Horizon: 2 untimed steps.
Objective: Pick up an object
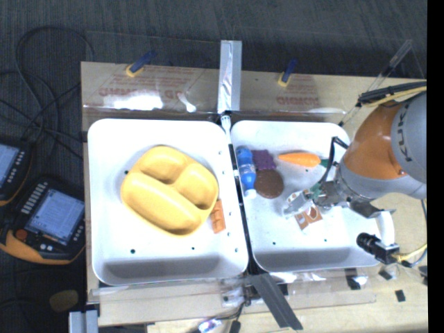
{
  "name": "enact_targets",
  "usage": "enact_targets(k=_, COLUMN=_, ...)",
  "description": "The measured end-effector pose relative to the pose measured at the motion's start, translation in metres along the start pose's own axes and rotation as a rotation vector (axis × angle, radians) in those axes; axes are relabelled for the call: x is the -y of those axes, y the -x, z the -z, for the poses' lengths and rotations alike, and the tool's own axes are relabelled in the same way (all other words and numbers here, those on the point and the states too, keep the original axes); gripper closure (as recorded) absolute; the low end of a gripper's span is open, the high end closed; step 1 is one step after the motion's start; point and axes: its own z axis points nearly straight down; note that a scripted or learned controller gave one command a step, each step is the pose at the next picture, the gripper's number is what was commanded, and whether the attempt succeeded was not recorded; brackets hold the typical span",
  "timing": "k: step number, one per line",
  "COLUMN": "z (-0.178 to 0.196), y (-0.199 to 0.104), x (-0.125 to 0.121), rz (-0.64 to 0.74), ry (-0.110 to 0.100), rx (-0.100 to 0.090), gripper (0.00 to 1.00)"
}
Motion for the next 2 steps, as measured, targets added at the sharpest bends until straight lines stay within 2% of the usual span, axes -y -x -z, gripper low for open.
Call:
enact_targets(k=1, z=0.008, y=-0.002, x=0.000, rz=0.002, ry=-0.002, rx=-0.003, gripper=1.00)
enact_targets(k=2, z=0.135, y=-0.043, x=-0.021, rz=0.026, ry=0.000, rx=0.004, gripper=1.00)
